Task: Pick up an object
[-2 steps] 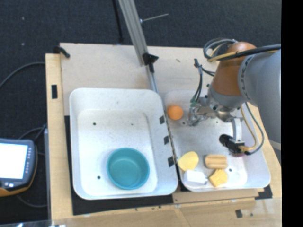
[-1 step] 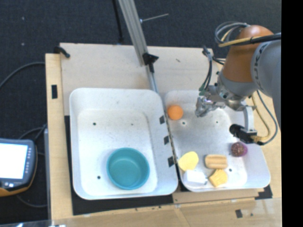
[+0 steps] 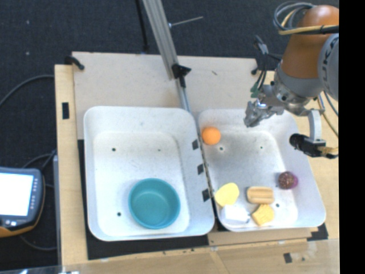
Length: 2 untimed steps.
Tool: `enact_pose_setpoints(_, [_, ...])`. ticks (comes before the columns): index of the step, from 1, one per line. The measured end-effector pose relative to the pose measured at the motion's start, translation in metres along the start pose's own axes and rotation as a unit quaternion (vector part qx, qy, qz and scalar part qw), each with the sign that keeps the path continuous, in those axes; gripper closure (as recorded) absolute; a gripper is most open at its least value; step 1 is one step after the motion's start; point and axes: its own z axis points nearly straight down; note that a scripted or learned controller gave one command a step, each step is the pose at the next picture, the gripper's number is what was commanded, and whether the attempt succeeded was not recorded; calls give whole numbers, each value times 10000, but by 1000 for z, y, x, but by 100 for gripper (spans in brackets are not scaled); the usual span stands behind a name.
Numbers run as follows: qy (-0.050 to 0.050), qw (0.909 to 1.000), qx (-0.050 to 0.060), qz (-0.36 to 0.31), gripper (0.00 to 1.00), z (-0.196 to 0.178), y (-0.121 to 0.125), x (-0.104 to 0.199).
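My gripper (image 3: 252,119) hangs over the back edge of the right bin (image 3: 268,148), its grey fingers pointing down and to the left, with nothing visible between them. An orange ball (image 3: 211,136) lies at the bin's back left corner, left of the gripper. Along the front of the bin lie a yellow piece (image 3: 227,194), a tan block (image 3: 260,195), a white piece (image 3: 235,213) and a yellow-orange wedge (image 3: 263,215). A dark purple ball (image 3: 288,180) rests near the right wall.
A teal bowl (image 3: 154,203) sits in the left bin (image 3: 114,153) toward its front. A slanted metal pole (image 3: 165,39) runs from the top down to the gap between the bins. A tablet (image 3: 17,198) lies off the bench at the left.
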Motion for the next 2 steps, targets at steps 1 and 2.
enact_pose_setpoints(1, [2, 10000, 11, -1, 100, -45, 2, -1])
enact_pose_setpoints(2, [7, 10000, 41, -13, 100, -38, -11, 41])
